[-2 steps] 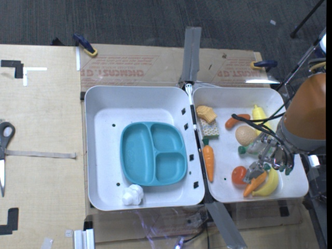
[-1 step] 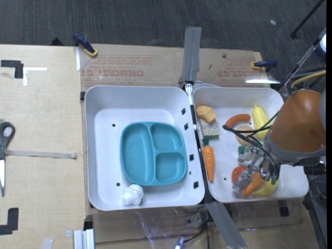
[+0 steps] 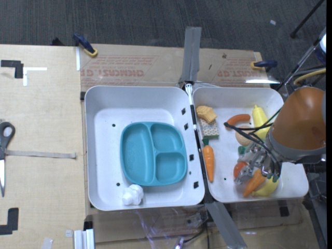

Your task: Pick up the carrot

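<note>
- The gripper sits low in the right bin, tangled among cables and toy food; I cannot tell how it stands, wide or narrow.
- The arm, with its orange band, covers much of the right bin's far-right side and hides what lies beneath it.
- An orange piece pokes out just below the gripper, touching a yellow item; both are partly hidden by the gripper, and what they are is hard to say.
- A small red thing and a green bit lie just left of the gripper, too small to identify.
- The carrot lies in the right bin beside its left wall, apart from the gripper. It is orange, long and tapered, the thick end toward the far side and the point toward the near edge, nearly parallel to the wall.
- Just beyond the carrot's thick end sits a speckled block, with a tan bread-like piece touching its far side.
- A red sausage and a yellow piece lie farther in; black cables cross them.
- The left bin holds a teal divided tray and a white lump at the tray's near corner.
- On the table, scissors are cut off by the left edge.
</note>
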